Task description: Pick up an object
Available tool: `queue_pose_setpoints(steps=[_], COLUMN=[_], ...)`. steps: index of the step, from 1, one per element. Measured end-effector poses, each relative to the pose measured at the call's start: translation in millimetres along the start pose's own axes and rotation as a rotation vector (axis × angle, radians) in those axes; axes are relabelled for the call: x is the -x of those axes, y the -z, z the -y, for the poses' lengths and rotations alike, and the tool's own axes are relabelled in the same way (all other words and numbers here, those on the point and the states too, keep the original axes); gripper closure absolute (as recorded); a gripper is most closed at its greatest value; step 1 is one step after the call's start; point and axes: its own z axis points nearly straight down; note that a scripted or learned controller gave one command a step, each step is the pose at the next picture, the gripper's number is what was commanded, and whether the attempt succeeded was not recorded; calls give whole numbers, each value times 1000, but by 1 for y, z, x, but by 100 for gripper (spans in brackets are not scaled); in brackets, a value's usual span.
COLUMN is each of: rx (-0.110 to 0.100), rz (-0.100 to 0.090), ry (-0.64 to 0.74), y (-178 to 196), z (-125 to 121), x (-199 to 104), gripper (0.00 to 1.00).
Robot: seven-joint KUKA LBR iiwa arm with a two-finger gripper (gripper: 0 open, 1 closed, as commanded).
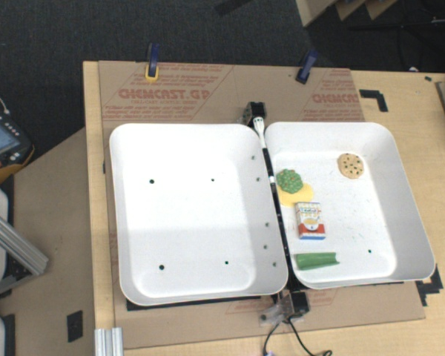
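Since the left bin (185,206) holds nothing to grasp, work the right bin (400,221). Left to right: green bumpy piece (289,179) near the divider, small carton (310,220) lying with its long axis running near-to-far, green pod (316,259) lying crosswise, cookie (350,165) apart. Carton likely easiest: close fingers across its short width. Finger state: cannot tell.

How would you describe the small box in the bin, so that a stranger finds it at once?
Look in the right bin, near the wall it shares with the left bin. The small box lies below the green broccoli and above the flat green pod. It alone is rectangular, white with red and blue.
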Motion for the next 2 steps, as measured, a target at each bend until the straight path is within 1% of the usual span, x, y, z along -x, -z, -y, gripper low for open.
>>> queue_pose_setpoints(steps=[1, 2], rx=[6, 4], rz=[4, 4], ry=[1, 0], y=[11, 11], z=[-1, -1], x=[0, 0], gripper=[100, 0])
